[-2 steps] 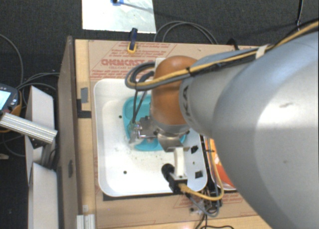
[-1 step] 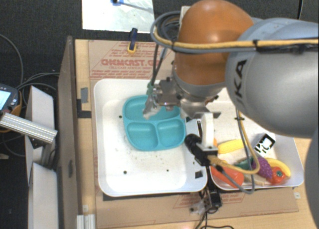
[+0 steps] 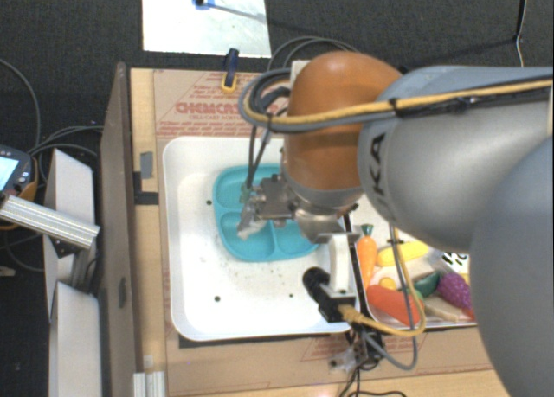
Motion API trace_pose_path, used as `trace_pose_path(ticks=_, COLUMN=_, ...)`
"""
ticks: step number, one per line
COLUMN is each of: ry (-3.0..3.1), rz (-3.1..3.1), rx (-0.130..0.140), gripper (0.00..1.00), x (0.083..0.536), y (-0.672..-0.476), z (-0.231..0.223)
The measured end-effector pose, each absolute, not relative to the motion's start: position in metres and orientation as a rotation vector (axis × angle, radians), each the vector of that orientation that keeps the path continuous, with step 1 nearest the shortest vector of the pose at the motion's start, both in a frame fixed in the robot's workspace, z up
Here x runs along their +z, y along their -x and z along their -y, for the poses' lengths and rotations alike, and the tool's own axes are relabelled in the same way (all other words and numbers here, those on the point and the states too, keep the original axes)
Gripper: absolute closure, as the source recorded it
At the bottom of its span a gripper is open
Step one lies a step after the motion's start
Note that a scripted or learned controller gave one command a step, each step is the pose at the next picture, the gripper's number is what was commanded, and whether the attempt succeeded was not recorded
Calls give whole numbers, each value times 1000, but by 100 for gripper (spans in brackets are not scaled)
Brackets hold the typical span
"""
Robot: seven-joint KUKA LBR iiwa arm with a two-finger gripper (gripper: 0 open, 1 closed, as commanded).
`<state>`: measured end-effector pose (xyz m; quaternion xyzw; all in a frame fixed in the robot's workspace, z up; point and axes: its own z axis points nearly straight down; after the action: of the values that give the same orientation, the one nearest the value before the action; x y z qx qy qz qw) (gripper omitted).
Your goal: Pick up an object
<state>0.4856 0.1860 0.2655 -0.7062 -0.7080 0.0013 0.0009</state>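
- Arm reaches in from the right; its orange band covers the gap between the two bins.
- Tool is low over the left bin, right at a turquoise divided plate, near the plate's left compartments.
- Tool state: cannot tell whether it is apart, together or clamped (seen from above, too blurred), and contact with the plate is unclear.
- The plate lies flat in the middle of the left bin, the only large item there; a few dark specks on the bin floor.
- Right bin is mostly hidden by the arm and holds toy food bunched together: orange carrot, yellow piece, red piece, green piece, purple piece.
- Both bins sit on printed cardboard on the tabletop.
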Motion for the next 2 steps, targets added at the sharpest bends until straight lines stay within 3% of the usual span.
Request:
trace_pose_path(ticks=1, ry=2212, rz=2226, rx=7, gripper=0, x=184, y=-485, z=-220)
trace_pose_path(ticks=2, ry=2229, rz=2227, rx=-29, gripper=0, x=363, y=-489, z=-161)
